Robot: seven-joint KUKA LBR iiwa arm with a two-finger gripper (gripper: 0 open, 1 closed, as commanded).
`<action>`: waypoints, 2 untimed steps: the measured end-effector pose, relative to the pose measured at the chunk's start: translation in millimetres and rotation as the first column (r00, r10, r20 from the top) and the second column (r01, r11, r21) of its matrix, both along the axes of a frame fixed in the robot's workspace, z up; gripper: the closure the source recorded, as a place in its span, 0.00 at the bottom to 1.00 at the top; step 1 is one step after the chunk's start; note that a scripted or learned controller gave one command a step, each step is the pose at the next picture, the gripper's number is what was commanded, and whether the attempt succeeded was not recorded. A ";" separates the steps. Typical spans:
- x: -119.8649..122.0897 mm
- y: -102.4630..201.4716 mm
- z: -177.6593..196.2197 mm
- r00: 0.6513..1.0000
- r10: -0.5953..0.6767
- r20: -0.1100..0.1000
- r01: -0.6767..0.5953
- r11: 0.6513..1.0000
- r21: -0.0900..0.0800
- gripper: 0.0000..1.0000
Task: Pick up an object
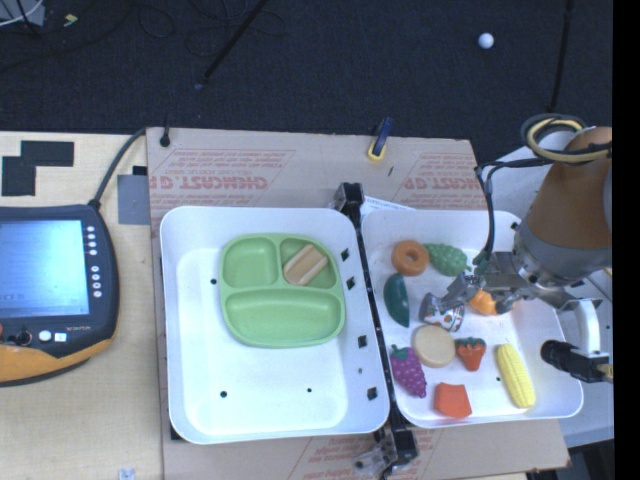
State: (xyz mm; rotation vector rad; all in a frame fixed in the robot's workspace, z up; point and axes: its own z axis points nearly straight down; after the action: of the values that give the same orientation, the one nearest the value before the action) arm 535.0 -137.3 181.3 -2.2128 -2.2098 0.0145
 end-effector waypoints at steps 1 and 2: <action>3.0 -0.4 6.7 1.000 0.002 0.012 -0.002 1.000 -0.002 0.00; 4.8 -7.0 -41.2 1.000 0.002 0.009 -0.002 1.000 -0.002 0.00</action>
State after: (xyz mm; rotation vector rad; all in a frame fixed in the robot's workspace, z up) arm 539.8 -144.3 140.1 -2.2159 -2.2179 0.0060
